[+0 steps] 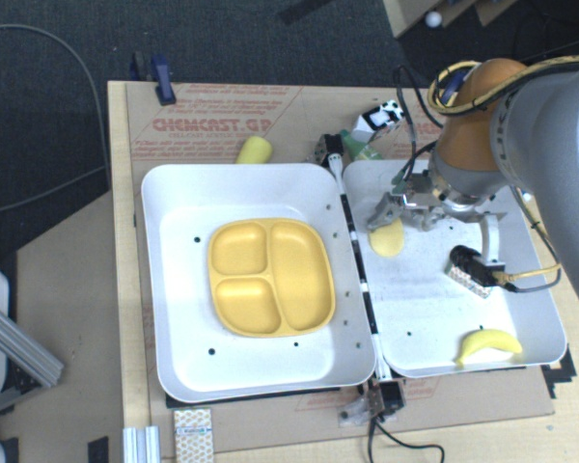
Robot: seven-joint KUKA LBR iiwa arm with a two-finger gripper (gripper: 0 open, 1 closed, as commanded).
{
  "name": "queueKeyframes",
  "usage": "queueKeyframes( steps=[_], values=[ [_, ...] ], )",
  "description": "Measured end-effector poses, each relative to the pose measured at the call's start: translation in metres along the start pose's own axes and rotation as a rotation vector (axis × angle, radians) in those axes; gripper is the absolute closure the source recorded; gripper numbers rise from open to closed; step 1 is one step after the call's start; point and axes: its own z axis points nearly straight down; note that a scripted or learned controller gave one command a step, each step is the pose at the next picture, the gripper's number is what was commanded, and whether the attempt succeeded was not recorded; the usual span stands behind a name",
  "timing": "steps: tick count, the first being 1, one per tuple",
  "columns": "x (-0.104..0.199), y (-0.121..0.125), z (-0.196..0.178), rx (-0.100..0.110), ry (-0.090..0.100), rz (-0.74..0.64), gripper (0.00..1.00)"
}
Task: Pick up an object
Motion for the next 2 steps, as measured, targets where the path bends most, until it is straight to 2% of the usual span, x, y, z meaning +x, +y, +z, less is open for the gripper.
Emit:
queueKeyframes(
  steps=[2],
  values=[
    [0.0009,-0.01,-0.0001,0.004,0.001,0.001,0.0]
  ],
)
